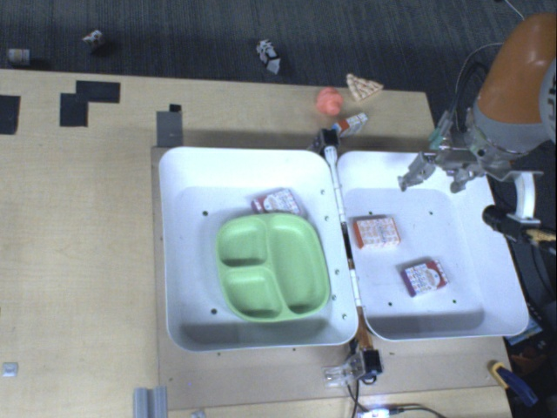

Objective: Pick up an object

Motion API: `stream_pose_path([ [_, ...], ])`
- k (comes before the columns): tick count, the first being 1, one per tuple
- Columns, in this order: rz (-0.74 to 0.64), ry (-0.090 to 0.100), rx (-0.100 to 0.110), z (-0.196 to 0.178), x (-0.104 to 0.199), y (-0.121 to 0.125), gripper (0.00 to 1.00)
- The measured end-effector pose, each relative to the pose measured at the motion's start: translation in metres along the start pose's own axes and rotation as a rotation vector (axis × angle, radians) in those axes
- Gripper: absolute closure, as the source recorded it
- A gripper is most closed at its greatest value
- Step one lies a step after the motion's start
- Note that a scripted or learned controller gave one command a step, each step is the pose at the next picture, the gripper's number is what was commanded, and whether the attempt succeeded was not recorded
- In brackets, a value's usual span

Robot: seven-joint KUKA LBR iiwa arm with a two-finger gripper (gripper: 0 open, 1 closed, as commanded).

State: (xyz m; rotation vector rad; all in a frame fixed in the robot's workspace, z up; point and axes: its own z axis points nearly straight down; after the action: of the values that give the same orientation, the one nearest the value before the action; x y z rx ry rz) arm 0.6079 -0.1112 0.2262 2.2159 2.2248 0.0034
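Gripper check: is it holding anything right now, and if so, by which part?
Nothing is held. The two-finger gripper hangs open over the right white bin's far edge, apart from both small red-and-white packets.

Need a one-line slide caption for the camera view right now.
Gripper open above the right bin holding two small packets; green tray fills left bin.

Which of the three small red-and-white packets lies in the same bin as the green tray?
The packet in the left bin, lying against the green tray's far edge. The other two packets lie in the right bin, apart from each other.
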Motion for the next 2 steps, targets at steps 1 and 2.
stream_pose_path([
  [1, 0.001, -0.001, -0.002, 0.132, 0.000, -0.080, 0.00],
  [2, 0.000, 0.000, -0.005, 0.122, 0.001, -0.079, 1.00],
])
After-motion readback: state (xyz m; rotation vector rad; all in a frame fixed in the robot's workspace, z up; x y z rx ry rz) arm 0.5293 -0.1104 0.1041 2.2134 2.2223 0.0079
